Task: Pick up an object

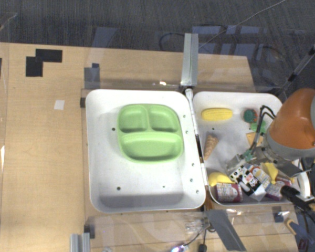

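You are looking at a right bin [236, 100] crowded along its near side, where the gripper [245, 168] sits low among a heap of small packages [250, 178] with black, white and red print; what each one is you cannot make out, and whether any of them sits between the fingers is not visible either, so you cannot tell if the gripper is spread or closed. Just left of that heap lie a dark red jar [229, 192] on its side and a yellow lump [218, 179] touching it. Farther back in the same bin you see an ear of corn [216, 114], a green item [250, 115] partly behind cables, and an ice cream cone [209, 145] lying near the divider. The arm [296, 127] comes in from the right, its orange band bulking over the bin's right wall and hiding that corner. The left bin [102, 156] holds a green divided plate [148, 131]. Both bins rest on a pale wooden bench [37, 156] with black marks at its far left; dark carpet [121, 9] lies beyond.
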